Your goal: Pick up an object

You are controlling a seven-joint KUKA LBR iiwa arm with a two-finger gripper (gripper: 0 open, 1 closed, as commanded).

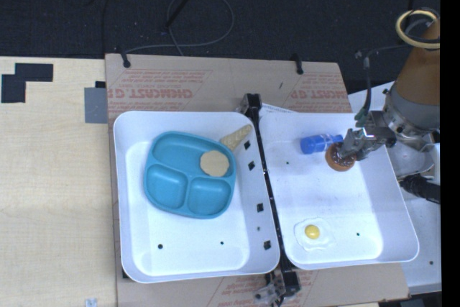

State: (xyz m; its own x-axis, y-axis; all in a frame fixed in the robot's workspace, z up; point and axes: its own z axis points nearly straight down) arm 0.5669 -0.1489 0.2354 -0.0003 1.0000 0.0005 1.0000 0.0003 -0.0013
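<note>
The right bin (374, 226) holds a blue cylinder-like object (316, 144) near its back, a small brown round object (340, 159) just right of it, and a toy fried egg (313, 233) near the front. My gripper (352, 146) reaches in from the right and hangs directly over the brown object, its tip beside the blue object's right end. In the left bin (136, 255) lies a blue divided plate (188, 175) with a tan round disc (214, 164) on its upper right part, and a tan wedge (237, 136) by the plate's far corner.
A black divider (262, 183) runs between the two bins. Cardboard (215, 83) lies under the bins, with dark floor and cables behind. The arm's grey body and orange band (420, 75) stand at the right edge over the right bin's rim.
</note>
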